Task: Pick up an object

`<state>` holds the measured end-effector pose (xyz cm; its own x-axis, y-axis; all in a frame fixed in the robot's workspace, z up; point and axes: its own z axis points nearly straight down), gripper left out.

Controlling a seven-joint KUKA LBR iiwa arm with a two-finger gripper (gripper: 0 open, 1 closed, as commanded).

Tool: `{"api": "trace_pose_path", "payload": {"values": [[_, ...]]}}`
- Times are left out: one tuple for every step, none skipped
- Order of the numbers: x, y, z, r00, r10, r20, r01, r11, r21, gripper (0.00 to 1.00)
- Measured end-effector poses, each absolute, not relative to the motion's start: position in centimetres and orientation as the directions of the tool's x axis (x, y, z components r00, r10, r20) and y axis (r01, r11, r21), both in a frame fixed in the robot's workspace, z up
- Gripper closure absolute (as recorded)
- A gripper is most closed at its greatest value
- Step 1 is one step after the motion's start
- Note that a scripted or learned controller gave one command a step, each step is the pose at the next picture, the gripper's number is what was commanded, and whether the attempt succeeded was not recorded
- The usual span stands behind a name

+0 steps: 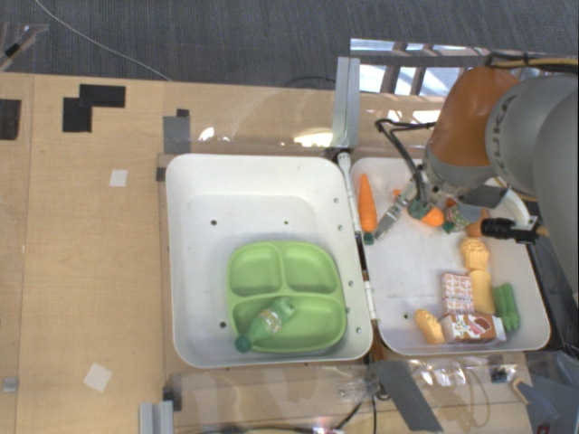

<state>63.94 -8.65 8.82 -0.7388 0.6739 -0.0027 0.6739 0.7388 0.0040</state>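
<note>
My gripper (393, 215) hangs low over the upper left part of the right bin (398, 278), below the arm's orange band. Just left of it, an orange carrot (366, 202) lies along the bin's left wall. A small teal piece (420, 210) and a small orange piece (435, 217) sit right beside the gripper, partly under the wrist. Nothing shows as held.
Lower right in the right bin are a yellow corn-like toy (475, 254), a pink carton (457, 289), a yellow piece (482, 291), a green piece (507, 306), a lying box (473, 329) and a yellow-orange piece (430, 325). In the left bin (208, 197), a green bottle (265, 324) lies on a green divided plate (285, 283).
</note>
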Motion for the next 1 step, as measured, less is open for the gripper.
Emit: {"api": "trace_pose_path", "payload": {"values": [[65.37,-8.62,8.81,-0.626,0.78,0.006,0.78,0.626,0.0,0.0]]}}
